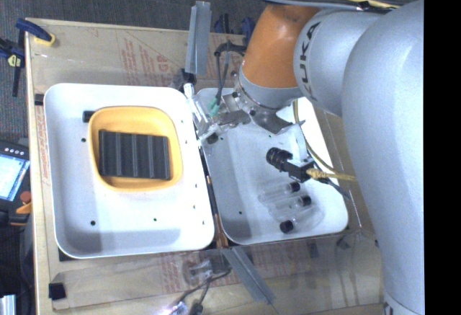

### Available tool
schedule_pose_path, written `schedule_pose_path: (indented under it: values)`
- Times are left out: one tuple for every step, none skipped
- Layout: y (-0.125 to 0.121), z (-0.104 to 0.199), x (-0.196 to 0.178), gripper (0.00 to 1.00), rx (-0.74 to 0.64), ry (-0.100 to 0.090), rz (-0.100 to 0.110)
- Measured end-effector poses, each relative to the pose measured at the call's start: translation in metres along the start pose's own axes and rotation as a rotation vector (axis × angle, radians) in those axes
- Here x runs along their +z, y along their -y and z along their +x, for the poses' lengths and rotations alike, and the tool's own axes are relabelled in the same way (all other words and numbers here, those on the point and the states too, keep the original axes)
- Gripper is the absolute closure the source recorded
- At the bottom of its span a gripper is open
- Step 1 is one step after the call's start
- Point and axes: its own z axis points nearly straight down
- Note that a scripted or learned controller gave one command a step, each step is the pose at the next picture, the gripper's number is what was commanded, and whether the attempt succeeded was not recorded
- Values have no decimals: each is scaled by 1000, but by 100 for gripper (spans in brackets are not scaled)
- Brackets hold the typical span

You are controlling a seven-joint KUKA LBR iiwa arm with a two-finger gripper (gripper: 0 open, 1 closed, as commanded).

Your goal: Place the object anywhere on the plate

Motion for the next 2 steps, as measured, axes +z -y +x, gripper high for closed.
schedule_pose_path:
  values:
    - [-15,15,16,100,-159,-2,3]
    - [-15,15,16,0,-159,-2,3]
